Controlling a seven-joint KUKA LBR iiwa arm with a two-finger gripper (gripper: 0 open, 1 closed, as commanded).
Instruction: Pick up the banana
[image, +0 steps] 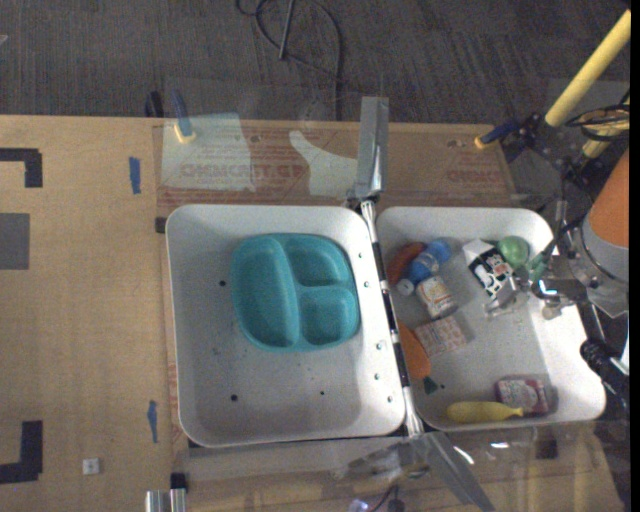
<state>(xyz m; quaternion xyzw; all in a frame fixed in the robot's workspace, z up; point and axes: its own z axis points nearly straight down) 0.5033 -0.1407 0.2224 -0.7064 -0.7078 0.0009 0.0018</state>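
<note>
Two bins, banana (484, 410) unpicked, lying along the right bin's (570, 368) near wall beside a pink packet (527, 393).
Gripper (508, 297) hovers far side, apparently empty; finger opening cannot be told. Best approach: descend mid-banana, fingers straddling its width, clear of wall and packet.

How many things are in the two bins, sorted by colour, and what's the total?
Teal: 1, divided plate
Yellow: 1, banana
Orange: 2, carrot, orange item
Blue: 1, bottle
Green: 1, ball
Pink: 1, pouch
White or tan: 3, carton, small cup, flat packet
Total: 10
</note>
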